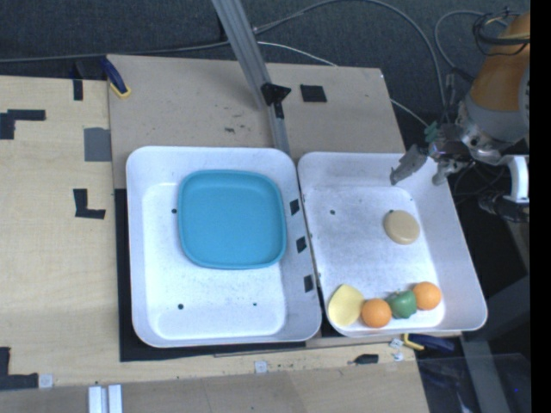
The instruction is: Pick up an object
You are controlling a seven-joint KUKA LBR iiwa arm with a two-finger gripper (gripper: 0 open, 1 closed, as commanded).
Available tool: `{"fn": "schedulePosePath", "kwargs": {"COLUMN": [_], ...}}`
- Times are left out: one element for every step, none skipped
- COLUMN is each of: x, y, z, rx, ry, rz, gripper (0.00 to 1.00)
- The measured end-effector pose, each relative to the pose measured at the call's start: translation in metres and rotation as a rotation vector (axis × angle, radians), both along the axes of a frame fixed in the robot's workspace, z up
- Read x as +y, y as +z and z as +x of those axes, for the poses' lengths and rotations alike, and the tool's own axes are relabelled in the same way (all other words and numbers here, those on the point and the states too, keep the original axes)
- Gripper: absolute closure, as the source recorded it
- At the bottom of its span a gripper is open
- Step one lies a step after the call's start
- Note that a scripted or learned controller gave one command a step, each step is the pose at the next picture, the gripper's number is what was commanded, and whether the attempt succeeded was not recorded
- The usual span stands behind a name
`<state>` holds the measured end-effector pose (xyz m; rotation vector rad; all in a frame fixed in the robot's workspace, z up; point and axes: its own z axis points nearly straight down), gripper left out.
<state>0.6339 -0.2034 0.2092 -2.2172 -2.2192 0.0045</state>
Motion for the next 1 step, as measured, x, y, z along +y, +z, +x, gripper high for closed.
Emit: {"fn": "schedulePosePath", "kwargs": {"x": [0.0001], "y": [-0.0500], "z": [-0.0105], "rx": [0.000], "ry": [0.000], "rz": [0.000], "gripper": [0.00]}}
